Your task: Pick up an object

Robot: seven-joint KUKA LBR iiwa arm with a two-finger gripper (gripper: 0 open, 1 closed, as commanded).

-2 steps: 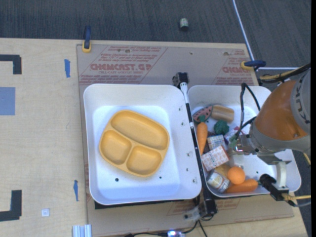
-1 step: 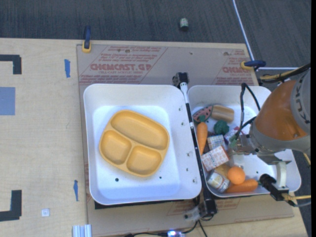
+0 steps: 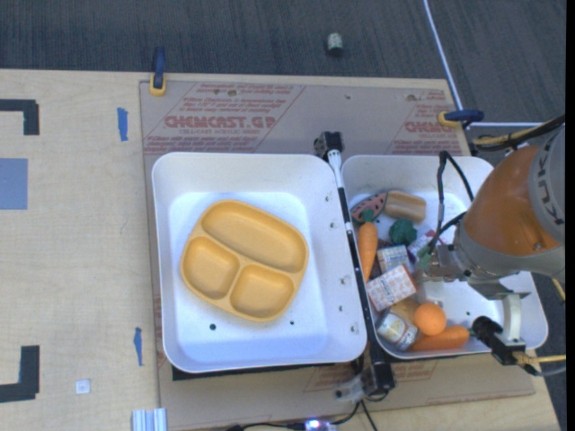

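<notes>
Camera view, looking down at a slant: two white bins side by side, left bin (image 3: 171, 196) with just a yellow divided plate (image 3: 244, 259) sitting flat in the middle, presumably the drop spot. Right bin (image 3: 537, 317) packed with the candidates: upright-lying carrot (image 3: 367, 248) along the left wall, second carrot (image 3: 442, 338) near the front edge with an orange ball (image 3: 429, 318) resting on it, printed box (image 3: 390, 287) tilted mid-bin, tin can (image 3: 396, 329) at front left, brown roll (image 3: 404, 206) and a green toy (image 3: 402, 233) toward the back. Clutter touching and overlapping, so no clean isolated target. Arm (image 3: 512, 218) in from the right, wrist low over the right bin, gripper (image 3: 429, 260) just beside the printed box and green toy. Claw opening: cannot tell, hidden by the wrist; nothing visibly held. Judgement: descent toward a grab mid-pile, likely the box; neighbours crowd it, slip risk
</notes>
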